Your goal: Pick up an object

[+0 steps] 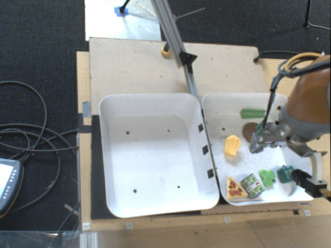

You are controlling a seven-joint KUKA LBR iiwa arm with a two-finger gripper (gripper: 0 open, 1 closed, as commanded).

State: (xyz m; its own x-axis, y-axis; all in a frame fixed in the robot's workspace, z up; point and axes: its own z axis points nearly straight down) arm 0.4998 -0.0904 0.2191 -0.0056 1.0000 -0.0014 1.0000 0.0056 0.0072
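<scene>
Just left of the fingers point(257, 144) (open or closed, I cannot tell) lies the yellow block point(232, 145).

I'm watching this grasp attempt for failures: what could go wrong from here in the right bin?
1. The gripper hangs between the yellow piece and the brown disc; a descent here might land between them or just nudge one aside.
2. The pizza slice toy, the green patterned block and the small green toy sit bunched near the bin's front wall, so a grasp there may catch two or strike the wall.
</scene>
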